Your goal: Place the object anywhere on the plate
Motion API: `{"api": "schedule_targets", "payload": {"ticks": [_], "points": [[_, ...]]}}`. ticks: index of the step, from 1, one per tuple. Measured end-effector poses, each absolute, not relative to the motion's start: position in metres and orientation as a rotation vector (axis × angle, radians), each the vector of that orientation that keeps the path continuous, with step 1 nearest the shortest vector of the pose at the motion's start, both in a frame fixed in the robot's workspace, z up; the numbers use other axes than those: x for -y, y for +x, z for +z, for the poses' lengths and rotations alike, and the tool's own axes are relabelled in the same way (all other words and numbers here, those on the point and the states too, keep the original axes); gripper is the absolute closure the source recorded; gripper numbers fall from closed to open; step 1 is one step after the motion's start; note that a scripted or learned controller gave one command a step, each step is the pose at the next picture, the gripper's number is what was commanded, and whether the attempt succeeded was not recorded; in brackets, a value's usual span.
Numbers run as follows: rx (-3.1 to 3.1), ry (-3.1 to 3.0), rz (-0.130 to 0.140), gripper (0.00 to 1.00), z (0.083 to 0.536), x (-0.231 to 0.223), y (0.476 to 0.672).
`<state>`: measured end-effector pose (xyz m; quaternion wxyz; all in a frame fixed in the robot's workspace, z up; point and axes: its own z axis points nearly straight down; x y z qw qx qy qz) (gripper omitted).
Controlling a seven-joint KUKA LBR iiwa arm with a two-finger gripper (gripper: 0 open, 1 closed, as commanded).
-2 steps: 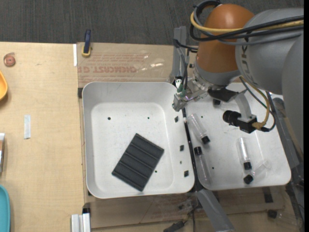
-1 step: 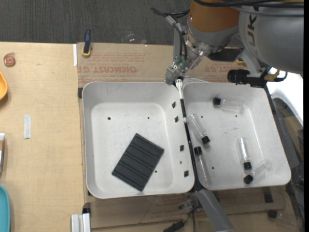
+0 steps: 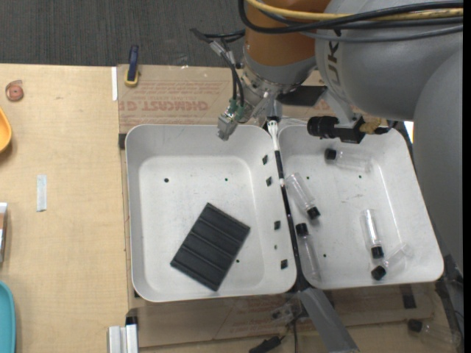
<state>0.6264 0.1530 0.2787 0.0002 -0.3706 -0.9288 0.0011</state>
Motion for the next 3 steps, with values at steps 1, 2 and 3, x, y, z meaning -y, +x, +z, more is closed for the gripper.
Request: {"api": "schedule_targets", "payload": {"ticks": [1,2,3], "points": [[2.929,-1.143,0.001,1.0,0.402,-0.159,0.653],[3.042,-0.785,0.003,1.0,0.442,-0.171,0.538],[3.13,-0.297,0.0,1.0,0.433,-0.197,0.603]]}}
